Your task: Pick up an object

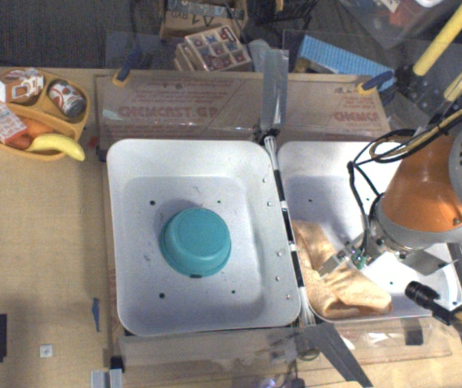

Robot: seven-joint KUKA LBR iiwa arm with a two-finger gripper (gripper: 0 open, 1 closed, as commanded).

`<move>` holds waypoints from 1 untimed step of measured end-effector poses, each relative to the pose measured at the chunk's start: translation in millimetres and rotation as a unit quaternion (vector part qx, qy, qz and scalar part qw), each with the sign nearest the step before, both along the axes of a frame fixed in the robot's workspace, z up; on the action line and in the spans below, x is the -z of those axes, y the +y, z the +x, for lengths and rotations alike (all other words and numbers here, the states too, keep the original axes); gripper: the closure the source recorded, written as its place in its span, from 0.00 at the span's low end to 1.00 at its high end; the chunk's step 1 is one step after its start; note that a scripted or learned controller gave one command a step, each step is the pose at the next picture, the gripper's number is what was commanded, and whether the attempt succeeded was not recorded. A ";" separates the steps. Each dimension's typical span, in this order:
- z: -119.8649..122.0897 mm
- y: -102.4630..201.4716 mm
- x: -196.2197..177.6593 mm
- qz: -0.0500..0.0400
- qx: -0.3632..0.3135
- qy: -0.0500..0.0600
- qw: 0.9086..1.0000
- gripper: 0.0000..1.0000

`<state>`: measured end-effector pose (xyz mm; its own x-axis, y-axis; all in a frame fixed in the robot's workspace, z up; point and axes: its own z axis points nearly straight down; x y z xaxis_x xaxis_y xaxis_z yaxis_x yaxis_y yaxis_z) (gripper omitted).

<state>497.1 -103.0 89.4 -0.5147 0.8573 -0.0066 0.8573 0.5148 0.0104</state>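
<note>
At the far left of the worktop (44,249), a yellow tray (20,140) is observed, carrying a banana (59,145), small packets and a can. The left bin (133,176) is seen to hold one item, a teal bowl (197,242), turned upside down and set near the middle of the bin floor, apart from every wall. The right bin (311,176) is seen to hold a tan cloth (340,285), crumpled along the near left part of the bin, close against the divider between the bins. The arm (429,196) is noted reaching in from the right above the right bin. The gripper (358,257) is positioned at the right edge of the cloth, low over it. The condition of the jaws cannot be told, and no item is seen held between them.
</note>
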 end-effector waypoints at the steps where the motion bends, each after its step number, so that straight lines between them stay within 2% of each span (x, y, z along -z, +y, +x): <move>1: -0.2 -0.3 -8.8 0.001 0.002 0.000 1.000 1.00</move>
